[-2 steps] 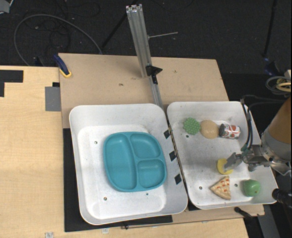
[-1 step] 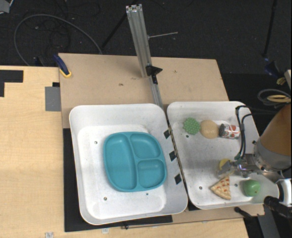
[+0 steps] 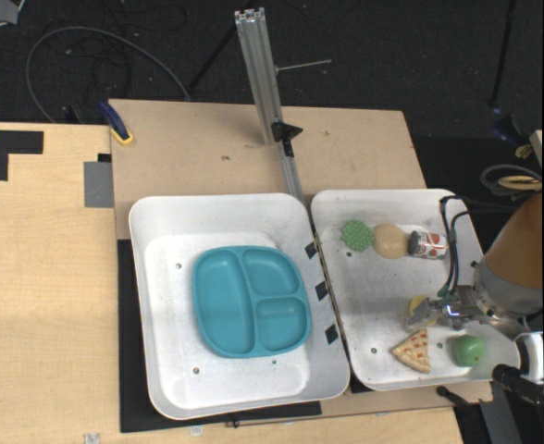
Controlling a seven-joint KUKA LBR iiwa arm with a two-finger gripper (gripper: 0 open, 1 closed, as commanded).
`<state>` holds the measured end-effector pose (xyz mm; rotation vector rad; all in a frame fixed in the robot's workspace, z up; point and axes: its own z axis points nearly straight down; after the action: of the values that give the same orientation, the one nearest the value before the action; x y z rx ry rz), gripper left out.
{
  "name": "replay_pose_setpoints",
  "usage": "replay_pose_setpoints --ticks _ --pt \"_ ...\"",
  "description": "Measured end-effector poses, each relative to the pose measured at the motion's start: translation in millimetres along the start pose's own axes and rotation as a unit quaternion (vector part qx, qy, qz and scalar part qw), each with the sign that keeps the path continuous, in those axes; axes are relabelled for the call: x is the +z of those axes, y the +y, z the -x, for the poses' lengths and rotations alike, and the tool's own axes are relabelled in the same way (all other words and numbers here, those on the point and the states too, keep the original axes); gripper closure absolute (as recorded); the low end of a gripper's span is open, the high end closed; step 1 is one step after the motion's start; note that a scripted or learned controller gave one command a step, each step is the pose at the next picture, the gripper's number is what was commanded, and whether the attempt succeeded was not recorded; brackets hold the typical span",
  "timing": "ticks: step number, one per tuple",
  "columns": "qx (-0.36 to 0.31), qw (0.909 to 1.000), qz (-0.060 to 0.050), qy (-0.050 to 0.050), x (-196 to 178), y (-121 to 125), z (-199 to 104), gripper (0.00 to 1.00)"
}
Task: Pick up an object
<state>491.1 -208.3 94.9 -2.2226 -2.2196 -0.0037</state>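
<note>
The right bin [image 3: 383,285] holds several small objects. A green knobbly disc [image 3: 356,235], a beige ball [image 3: 390,241] and a small red-and-white can [image 3: 429,244] lie along its far side. A pizza slice [image 3: 413,350] and a green round piece [image 3: 467,350] lie by its near edge. My gripper [image 3: 434,311] reaches in from the right and is low over the bin's right part, just above the pizza slice. A small yellow piece [image 3: 417,304] sits right at its tip, partly hidden by it.
The left bin [image 3: 161,248] holds a teal divided tray [image 3: 251,299]. An upright metal post [image 3: 263,77] stands behind the bins. Black cables [image 3: 452,239] loop over the right bin's far right corner. Black clips [image 3: 320,289] sit along the seam between the bins.
</note>
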Motion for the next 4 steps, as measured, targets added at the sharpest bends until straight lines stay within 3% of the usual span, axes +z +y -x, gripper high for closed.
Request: replay_pose_setpoints --ticks 1,2,4 --pt "0.0 1.0 0.003 0.003 -10.6 2.7 -2.5 1.0" --pt "-0.001 1.0 0.0 -0.001 -52.6 3.1 -3.3 1.0" --pt "-0.002 1.0 0.001 -0.002 -166.8 7.8 -11.9 1.0"
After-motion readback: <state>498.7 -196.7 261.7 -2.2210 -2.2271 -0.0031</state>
